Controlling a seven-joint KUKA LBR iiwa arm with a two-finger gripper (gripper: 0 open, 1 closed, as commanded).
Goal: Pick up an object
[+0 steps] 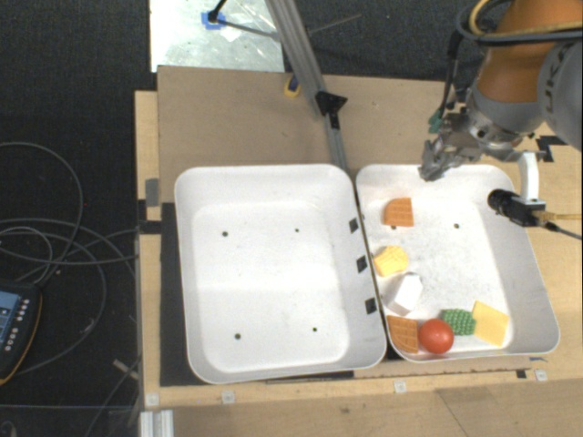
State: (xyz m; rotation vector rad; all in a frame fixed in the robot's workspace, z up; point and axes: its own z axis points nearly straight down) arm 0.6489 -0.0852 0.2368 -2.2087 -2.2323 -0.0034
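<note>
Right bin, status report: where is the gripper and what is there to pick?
Gripper at right bin's far rim, nothing seen in it. Orange block nearest; tomato at near edge. Nothing in the way.

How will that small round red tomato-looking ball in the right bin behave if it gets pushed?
The small round red ball looks smooth and round, so it would probably roll. The orange waffle-textured piece touching it may block it on that side. It's likely light.

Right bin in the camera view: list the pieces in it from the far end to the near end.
Orange ridged square block → yellow ridged block → white angular block → flat yellow wedge → round red ball.
</note>
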